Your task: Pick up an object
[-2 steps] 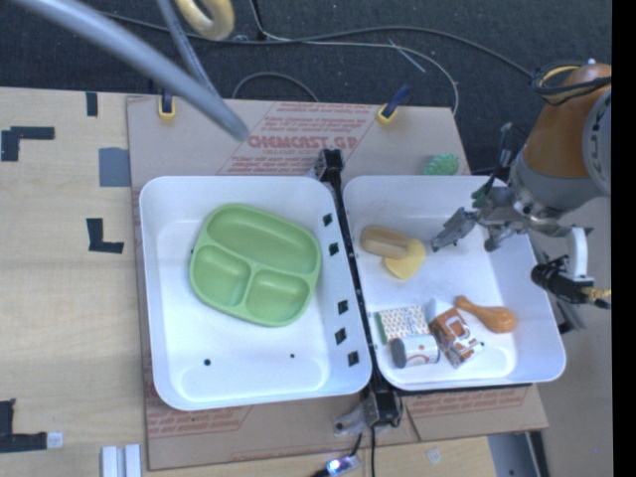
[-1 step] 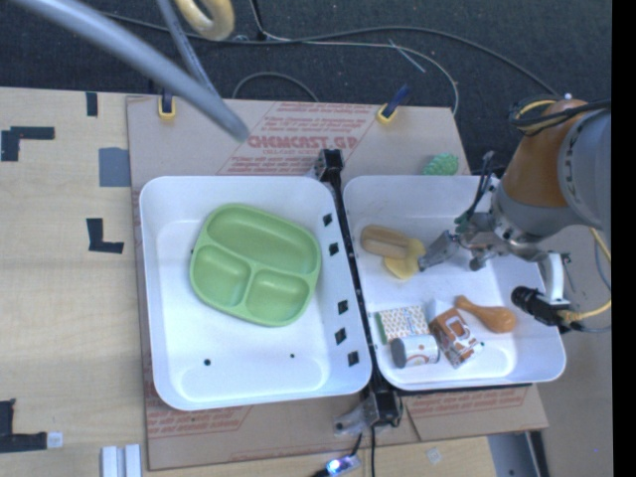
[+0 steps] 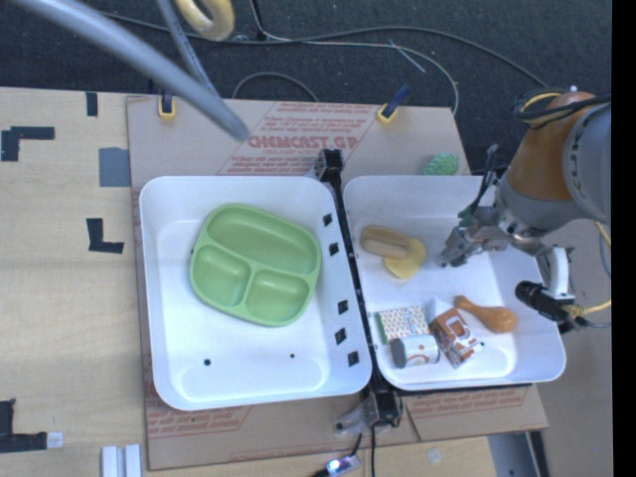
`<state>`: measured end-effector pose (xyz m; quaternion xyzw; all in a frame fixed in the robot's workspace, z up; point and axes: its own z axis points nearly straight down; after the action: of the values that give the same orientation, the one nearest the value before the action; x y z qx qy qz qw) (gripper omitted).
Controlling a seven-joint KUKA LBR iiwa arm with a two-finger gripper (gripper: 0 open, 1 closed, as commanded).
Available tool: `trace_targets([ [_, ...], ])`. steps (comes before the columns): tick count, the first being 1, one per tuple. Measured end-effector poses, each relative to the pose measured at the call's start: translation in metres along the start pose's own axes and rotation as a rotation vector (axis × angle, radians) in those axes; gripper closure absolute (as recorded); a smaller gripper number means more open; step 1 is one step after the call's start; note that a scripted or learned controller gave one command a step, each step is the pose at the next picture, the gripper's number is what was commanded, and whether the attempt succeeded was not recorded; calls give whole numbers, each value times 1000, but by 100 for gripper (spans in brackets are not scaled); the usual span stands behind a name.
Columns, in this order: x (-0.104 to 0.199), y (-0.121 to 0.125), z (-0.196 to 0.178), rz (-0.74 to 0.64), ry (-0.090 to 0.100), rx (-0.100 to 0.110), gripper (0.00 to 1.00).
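pale wooden surface [image 3: 60, 296] carried a brown cardboard sheet [image 3: 298, 132] on which two shallow white bins sat side by side, joined along a black clipped seam. left white bin [image 3: 159, 366] held a light green moulded plastic tray with three compartments [image 3: 256, 263], lying flat near its middle. right white bin [image 3: 537, 366] held the small things: a tan bun-shaped piece [image 3: 383, 239] touching a pale yellow soft lump [image 3: 406, 260] near the upper left, an orange drumstick-shaped toy [image 3: 486, 315] to the right, a small patterned green-and-white packet [image 3: 400, 321], a grey-and-white cylindrical can lying on its side [image 3: 414, 351] and a brown-and-white crumpled wrapper [image 3: 456, 338] clustered near the front edge. a small green crumpled object [image 3: 441, 165] lay outside, just behind the right bin.

grey arm with orange band [image 3: 552, 167] reached in from the right, and the dark gripper [image 3: 465, 246] hung over the right bin, between the yellow lump and the orange drumstick toy, apart from both. whether it was spread or closed could not be told at that angle and size; nothing was seen between its tips.

judged from this, the task stood undone: every object lay on a bin floor, none lifted. what remained was the whole pick, namely settling on one thing, descending, closing and raising it
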<state>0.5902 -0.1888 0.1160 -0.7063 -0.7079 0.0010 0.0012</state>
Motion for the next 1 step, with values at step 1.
trace_targets([
  [1, 7, 2, -61, 0, -1, -8, 100],
])
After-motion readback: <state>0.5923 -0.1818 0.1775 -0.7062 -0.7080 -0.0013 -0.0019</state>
